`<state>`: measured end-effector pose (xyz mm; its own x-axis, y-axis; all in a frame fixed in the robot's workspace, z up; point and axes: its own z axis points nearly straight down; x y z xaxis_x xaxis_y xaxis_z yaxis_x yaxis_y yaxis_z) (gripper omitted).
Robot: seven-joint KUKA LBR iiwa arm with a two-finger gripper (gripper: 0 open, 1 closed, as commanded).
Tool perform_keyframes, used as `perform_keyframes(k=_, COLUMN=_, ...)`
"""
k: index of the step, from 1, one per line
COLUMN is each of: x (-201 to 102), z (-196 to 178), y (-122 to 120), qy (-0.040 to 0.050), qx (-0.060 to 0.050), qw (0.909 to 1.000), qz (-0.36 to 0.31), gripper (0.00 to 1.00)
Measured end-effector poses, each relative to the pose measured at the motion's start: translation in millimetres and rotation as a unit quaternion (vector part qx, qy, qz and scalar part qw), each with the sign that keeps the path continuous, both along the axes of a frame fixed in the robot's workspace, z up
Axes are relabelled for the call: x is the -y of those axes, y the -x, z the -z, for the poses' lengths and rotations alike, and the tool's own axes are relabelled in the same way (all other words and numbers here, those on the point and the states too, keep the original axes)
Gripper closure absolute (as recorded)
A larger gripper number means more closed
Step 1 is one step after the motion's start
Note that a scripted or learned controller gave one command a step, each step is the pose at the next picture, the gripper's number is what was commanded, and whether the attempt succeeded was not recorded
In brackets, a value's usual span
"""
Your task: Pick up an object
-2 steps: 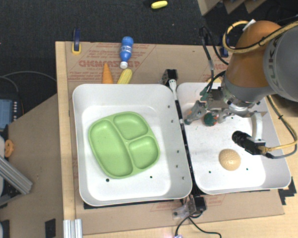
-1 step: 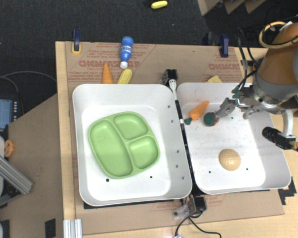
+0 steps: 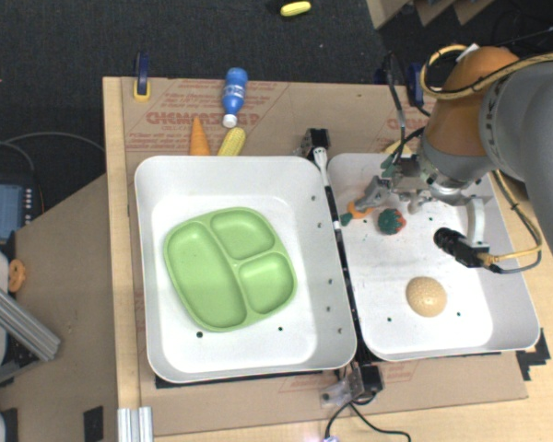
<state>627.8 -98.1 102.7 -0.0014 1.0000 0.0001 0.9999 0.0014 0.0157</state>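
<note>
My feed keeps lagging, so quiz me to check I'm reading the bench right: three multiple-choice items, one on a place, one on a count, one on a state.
1. Where does the green plate lie?
A. left bin
B. right bin
C. on the cardboard

2. How many sections does the plate have?
A. two
B. three
C. four

3. How does the tan ball sit in the right bin?
A. between the gripper's fingers
B. on top of the plate
C. loose on the bin floor, apart from the gripper

Answers:
1 A, it fills the left bin.
2 B, ridges split it in three.
3 C, the gripper is at the bin's far end.
</note>
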Motion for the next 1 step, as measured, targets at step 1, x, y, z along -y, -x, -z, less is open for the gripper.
perform_keyframes(k=1, x=-2.1, z=-60.9, y=-42.3, qy=0.0012, qx=-0.002, qw=1.0, qz=0.0, gripper=0.0)
